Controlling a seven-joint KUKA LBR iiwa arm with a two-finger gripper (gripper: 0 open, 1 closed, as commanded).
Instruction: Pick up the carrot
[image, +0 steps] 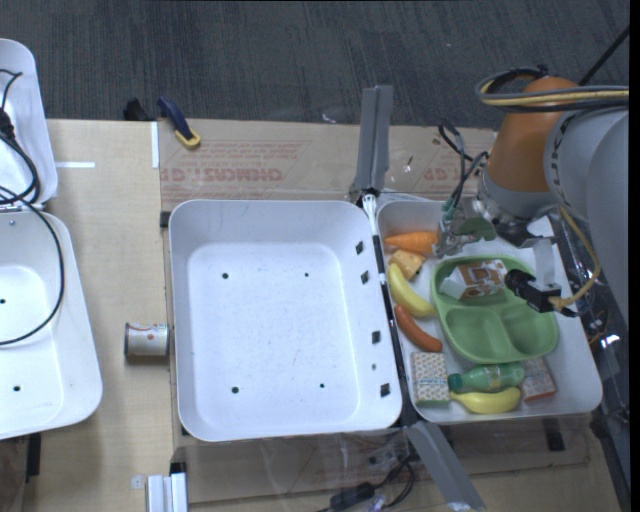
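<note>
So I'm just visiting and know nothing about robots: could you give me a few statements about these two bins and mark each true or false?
1. The carrot lies in the right bin. True.
2. The gripper holds the carrot clear of the bin. False: the carrot lies in the bin, with the gripper just beside it.
3. The green tray sits in the left bin. False: it is in the right bin.
4. A banana lies left of the green tray. True.

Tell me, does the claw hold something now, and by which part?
It cannot be told: the claw sits just beside the carrot, touching or nearly so.
</note>
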